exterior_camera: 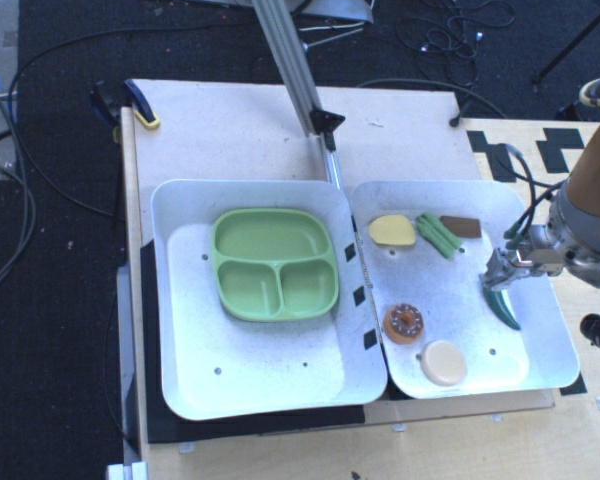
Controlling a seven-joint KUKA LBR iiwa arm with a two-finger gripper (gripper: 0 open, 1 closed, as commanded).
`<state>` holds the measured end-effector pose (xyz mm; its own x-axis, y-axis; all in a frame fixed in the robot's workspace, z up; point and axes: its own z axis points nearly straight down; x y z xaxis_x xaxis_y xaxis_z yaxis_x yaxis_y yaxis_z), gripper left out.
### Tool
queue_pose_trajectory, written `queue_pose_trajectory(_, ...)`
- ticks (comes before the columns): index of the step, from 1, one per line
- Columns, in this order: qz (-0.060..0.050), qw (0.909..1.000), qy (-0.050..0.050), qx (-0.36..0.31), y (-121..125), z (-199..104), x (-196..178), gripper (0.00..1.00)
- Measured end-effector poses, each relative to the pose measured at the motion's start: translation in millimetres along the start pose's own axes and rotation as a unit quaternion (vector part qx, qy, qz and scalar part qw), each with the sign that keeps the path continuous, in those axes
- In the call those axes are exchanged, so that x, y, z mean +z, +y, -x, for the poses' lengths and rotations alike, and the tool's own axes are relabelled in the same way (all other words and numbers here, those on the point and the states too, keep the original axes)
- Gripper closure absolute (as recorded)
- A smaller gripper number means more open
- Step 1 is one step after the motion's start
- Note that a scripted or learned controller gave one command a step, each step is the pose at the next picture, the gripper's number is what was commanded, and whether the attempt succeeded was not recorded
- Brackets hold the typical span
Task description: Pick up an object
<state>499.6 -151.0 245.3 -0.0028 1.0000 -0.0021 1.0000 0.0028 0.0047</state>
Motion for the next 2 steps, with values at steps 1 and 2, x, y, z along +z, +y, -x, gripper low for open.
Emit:
queue_pose_trajectory(1,-0.002,1.0000,0.001,-0.002,20,-47,13,1.00)
queue_pose_trajectory(2,-0.002,1.0000,0.002,-0.003,42,-105,20,1.00)
